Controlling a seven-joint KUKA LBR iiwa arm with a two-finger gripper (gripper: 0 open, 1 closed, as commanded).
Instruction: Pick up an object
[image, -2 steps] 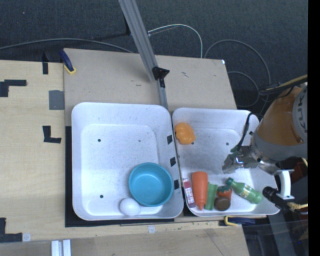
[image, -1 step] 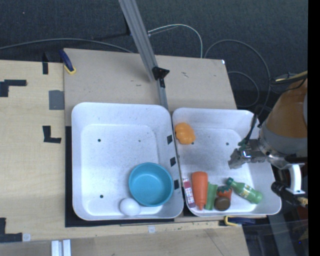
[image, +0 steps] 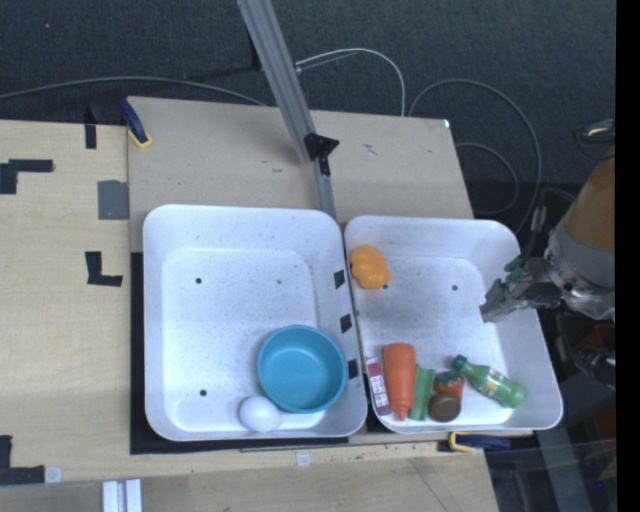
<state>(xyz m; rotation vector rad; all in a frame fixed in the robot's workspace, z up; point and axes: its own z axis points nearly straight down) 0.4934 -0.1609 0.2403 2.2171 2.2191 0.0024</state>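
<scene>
In the left bin a blue bowl and a white ball sit by its near edge. In the right bin an orange lump lies at the far left corner; a carrot and green bottle line the near edge. The gripper hangs over that bin's right edge, apart from them all; how it is set cannot be told.

Two white bins, left bin and right bin, both finely speckled with dark dots, on a pale wood-tone counter marked with black tape bits and a grey patch. Left: light blue bowl, white ball. Right: orange lumpy piece, orange carrot with green end, green bottle with red near its cap, brown round item; arm grey with orange band, end effector dark grey.
</scene>
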